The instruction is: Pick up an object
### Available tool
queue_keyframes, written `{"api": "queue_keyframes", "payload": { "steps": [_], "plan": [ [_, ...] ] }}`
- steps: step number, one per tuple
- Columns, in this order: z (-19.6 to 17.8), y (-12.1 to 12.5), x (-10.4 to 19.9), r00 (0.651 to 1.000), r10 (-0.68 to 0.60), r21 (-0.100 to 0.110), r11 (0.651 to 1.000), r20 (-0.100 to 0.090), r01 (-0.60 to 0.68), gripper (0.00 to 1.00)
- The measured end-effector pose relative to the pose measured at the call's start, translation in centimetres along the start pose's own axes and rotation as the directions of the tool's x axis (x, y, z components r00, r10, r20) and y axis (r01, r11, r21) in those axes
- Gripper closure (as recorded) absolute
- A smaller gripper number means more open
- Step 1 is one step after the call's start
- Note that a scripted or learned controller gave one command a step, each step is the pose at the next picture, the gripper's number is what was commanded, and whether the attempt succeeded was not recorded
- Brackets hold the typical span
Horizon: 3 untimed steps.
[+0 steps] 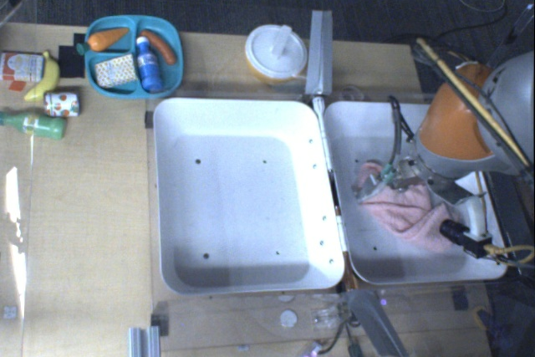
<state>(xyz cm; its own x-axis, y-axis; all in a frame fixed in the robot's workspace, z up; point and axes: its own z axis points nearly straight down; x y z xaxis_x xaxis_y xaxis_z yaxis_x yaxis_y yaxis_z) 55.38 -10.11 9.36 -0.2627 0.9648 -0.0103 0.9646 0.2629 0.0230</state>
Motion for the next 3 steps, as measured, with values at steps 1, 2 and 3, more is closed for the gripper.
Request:
{"api": "queue_keyframes", "payload": {
  "steps": [1,2,3],
  "plan": [
    [0.3,6.0,-1.4,0.997,0.073,0.003,0.997,0.000,-0.073,0.00],
    [-1.0,6.3,-1.5,0.998,0.070,-0.005,0.998,0.006,-0.070,1.00],
    [-14.6,9.5,2.3,0.976,-0.215,0.015,0.976,-0.012,0.215,1.00]
  ]
}}
